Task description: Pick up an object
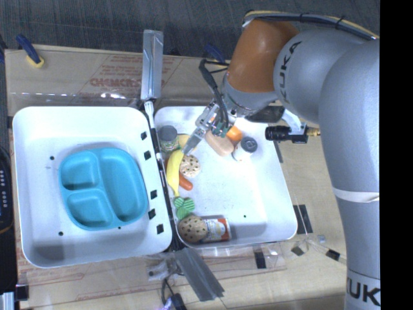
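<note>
Two shallow white bins sit side by side on the bench. The left bin (39, 173) carries a blue compartment tray (103, 187), lying flat near the bin's middle. The right bin (271, 192) carries the small objects, most of them crowded along its left wall.

Arm (310, 63) reaches in from the right, orange band above the wrist, bent down over the upper part of the right bin. Gripper (205, 126) hangs over the upper-left area of that bin, its metal tip slanting down and left toward the banana. How far the hand is open cannot be told from this view, nor whether it has hold of anything; nothing is clearly seen in its grasp.

Objects in the right bin:
- banana (173, 168), lying lengthwise along the left wall, upper end close under the gripper tip
- small grey can (168, 135) just above the banana, in the upper-left corner
- speckled cookie (190, 166), touching the banana's right side
- orange carrot-like piece (186, 184) just below the cookie
- green ridged item (184, 206) lower down along the wall
- second round cookie (189, 228) in the lower-left corner, with a red-labelled can (215, 228) lying on its side just beside it
- tan block (219, 144) and a small orange piece (233, 134) under the wrist
- dark round disc (249, 145) just right of the block
</note>
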Tool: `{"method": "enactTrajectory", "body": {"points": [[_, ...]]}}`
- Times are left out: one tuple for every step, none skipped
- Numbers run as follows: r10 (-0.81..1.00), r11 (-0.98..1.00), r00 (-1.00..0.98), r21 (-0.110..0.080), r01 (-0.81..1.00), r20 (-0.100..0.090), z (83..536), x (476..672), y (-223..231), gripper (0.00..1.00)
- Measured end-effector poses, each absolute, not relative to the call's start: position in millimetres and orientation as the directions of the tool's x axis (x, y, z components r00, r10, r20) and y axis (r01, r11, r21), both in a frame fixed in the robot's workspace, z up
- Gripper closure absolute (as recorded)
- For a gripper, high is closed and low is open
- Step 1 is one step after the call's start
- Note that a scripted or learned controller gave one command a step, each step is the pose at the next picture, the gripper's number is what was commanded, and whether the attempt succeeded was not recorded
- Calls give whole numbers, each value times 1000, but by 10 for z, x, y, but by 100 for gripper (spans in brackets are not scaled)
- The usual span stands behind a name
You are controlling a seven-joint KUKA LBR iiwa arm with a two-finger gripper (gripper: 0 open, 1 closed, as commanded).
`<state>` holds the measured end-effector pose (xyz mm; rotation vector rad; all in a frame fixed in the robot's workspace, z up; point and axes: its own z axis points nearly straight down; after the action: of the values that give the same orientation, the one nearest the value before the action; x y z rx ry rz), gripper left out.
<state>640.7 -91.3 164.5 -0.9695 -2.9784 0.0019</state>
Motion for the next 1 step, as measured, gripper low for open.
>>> {"method": "enactTrajectory", "body": {"points": [[746,666,-666,-3,746,1,1331,6388,-1458,0]]}}
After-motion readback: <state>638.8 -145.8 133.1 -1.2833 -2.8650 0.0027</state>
